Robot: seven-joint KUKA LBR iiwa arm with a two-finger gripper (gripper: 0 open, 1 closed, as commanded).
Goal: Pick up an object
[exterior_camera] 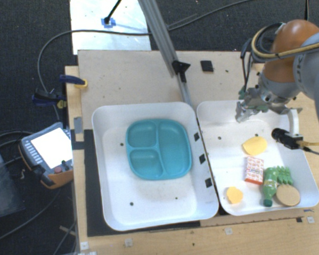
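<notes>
Bench (130, 78) of pale board carries two shallow white bins side by side. The left bin (113, 206) holds a teal sectioned plate (158, 149). The grey arm (294, 53) reaches over the right bin (212, 116), its gripper (246, 112) poised above the far end, nothing visibly in its grasp; how far it is open cannot be told. Nearer lie a red-and-white carton (254, 170), a yellow wedge (255, 145), a green bottle (269, 187), a green toy (281, 173), a tan disc (287, 195) and a small yellow piece (234, 195).

Arm (304, 47) cut off at right edge — tool (245, 112) fingers too small to tell.
</notes>
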